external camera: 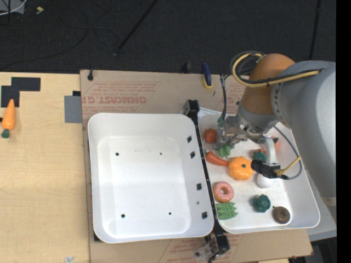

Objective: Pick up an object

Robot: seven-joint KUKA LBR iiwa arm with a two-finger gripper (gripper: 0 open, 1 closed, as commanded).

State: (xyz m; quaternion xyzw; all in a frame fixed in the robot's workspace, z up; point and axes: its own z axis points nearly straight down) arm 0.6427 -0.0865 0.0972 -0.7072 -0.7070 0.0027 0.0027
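Observation:
The right bin [307,212] holds several toy foods. Among them are a red tomato [210,136], a red pepper [216,159], an orange pumpkin [240,169], a pink donut [222,191], a green leafy piece [226,210], a dark green broccoli [261,203] and a brown donut [281,215]. My gripper [227,141] is low in the bin's far left part, just right of the tomato and above the pepper. A small green piece [225,150] lies right under it. A white object [265,179] sits to the right of the pumpkin.
The left bin [96,147] stands beside the right one, with a black divider rail [198,163] between them. An orange toy carrot [8,119] lies on the bench at the far left. The arm's cables [285,171] loop over the right bin's right side.

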